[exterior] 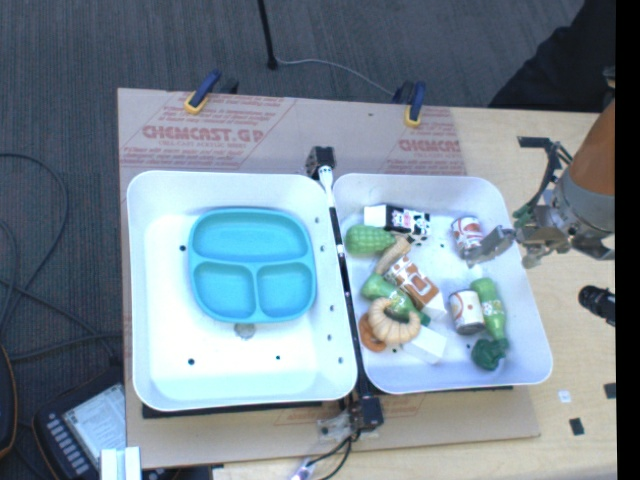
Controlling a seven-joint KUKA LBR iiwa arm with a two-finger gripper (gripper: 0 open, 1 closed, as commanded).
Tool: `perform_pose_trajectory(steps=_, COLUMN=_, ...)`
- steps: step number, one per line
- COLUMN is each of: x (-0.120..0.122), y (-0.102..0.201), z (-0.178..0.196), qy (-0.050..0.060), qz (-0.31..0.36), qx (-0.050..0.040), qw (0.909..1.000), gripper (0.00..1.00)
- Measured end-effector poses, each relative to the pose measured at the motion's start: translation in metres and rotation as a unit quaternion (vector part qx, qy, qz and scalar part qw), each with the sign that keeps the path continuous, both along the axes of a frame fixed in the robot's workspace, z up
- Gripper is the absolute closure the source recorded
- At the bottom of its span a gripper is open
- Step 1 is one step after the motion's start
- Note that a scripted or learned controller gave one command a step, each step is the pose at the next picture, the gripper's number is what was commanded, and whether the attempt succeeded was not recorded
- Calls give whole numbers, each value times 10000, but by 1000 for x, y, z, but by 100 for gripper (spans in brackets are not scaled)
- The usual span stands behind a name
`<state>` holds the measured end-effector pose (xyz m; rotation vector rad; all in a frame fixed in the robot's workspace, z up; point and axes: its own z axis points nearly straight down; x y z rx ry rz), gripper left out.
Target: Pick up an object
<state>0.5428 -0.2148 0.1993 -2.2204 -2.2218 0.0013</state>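
The right bin (520, 368) holds several toy foods. Among them are a red-and-white can (467, 233) near the back right, a second can (465, 310) beside a green bottle-shaped piece (489, 304), and a dark green broccoli (487, 353) at the front right. My gripper (507, 250) hangs over the bin's right rim, just right of the back can. It is open, with nothing between its fingers (484, 249). The grey arm comes in from the right edge.
The middle of the right bin is crowded with a bumpy green piece (366, 238), a black-and-white box (402, 219), a brown packet (414, 282), a tan ring (390, 321) and a white block (428, 346). The left bin (160, 368) holds a blue divided plate (251, 264) and a small grey object (243, 330).
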Motion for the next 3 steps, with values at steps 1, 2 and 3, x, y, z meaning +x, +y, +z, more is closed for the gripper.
perform_pose_trajectory(steps=1, x=-24, y=54, z=-87, qy=-97, qz=-14, qx=-19, qw=10000, gripper=0)
perform_pose_trajectory(steps=2, x=-23, y=51, z=-75, qy=-130, qz=-16, qx=-65, qw=9999, gripper=100)
perform_pose_trajectory(steps=3, x=-24, y=51, z=-76, qy=-126, qz=-17, qx=-63, qw=9999, gripper=0)
